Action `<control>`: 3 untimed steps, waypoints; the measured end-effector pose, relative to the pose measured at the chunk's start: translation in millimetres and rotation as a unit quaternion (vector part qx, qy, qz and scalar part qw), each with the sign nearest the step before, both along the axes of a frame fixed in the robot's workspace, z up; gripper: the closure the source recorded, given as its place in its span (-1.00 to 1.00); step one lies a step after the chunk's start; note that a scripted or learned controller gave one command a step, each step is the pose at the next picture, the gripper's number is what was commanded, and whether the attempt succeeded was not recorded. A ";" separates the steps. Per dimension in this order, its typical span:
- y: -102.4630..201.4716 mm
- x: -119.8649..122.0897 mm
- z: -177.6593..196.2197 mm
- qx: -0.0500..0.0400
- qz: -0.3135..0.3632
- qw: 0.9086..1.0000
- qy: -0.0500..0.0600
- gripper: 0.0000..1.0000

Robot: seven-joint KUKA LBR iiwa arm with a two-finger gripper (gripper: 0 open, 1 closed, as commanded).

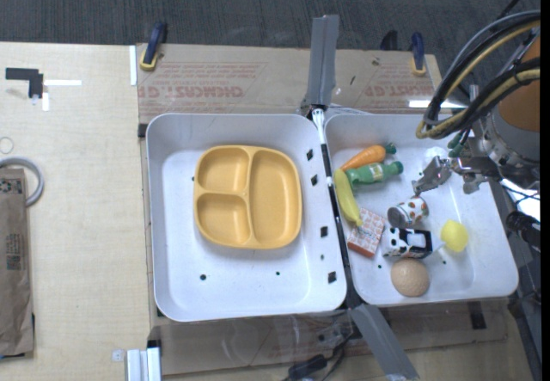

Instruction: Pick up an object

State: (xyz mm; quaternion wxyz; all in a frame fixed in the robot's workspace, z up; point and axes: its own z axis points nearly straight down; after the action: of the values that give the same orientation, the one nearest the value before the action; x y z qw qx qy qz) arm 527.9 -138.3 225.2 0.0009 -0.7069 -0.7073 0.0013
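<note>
The right bin [503, 237] holds a carrot [365, 155], a green bottle [375, 173], a banana [346, 197], a small orange box [366, 231], a little tipped can [407, 212], a black-and-white toy [406, 241], a yellow lemon [455, 236] and a brown egg-shaped ball [411, 277]. My gripper [430, 175] hangs over the bin's upper right part, just above the can and right of the green bottle. It looks open, with nothing between its fingers.
The left bin [172, 285] holds a yellow divided plate [249, 197]. A grey divider bar [323, 70] stands between the bins at the back. Black and yellow cables [481, 70] arch over the right bin's far corner. A brown bag [13, 259] lies at the far left.
</note>
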 end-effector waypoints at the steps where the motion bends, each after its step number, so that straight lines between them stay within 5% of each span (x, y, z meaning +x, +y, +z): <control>1: 14.3 51.0 -133.3 0.000 0.065 0.998 -0.002 -1.00; 2: -11.9 62.7 -33.6 0.000 0.234 0.972 -0.002 -1.00; 3: 12.6 97.6 -132.6 0.000 0.379 0.925 -0.003 -1.00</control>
State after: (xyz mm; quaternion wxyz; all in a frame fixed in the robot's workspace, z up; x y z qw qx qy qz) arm 625.5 -125.6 92.6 -0.0018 -0.3861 -0.9225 0.0000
